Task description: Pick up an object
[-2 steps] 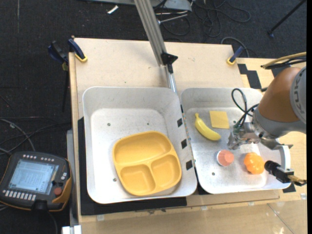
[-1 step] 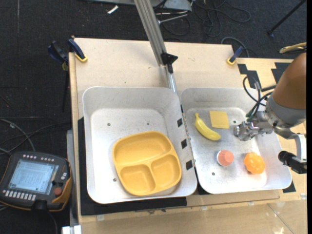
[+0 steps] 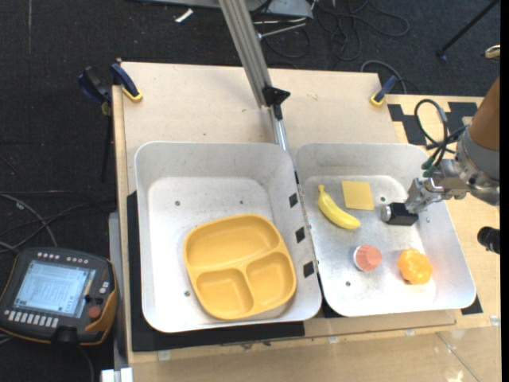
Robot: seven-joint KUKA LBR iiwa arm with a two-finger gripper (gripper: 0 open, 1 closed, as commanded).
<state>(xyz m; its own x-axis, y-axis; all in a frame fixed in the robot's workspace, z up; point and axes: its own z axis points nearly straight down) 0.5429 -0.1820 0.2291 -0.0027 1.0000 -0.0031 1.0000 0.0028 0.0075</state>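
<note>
**Gripper low in the right bin, beside the small objects**

Nearest to us, we see the yellow divided tray [image 3: 240,266] lying in the left bin [image 3: 159,213]. In the right bin [image 3: 445,285], closest to the front edge, an orange fruit-like object [image 3: 414,266] sits near a small round pink object [image 3: 367,257]. A little further back lies the banana [image 3: 337,211], and just behind it the flat yellow square [image 3: 358,195]. The gripper [image 3: 400,213] is low over the bin floor to the right of the banana, apart from it; we cannot tell how its tips stand. Further back, the bare surface [image 3: 199,102] carries a slanted metal pole [image 3: 248,42].
</note>
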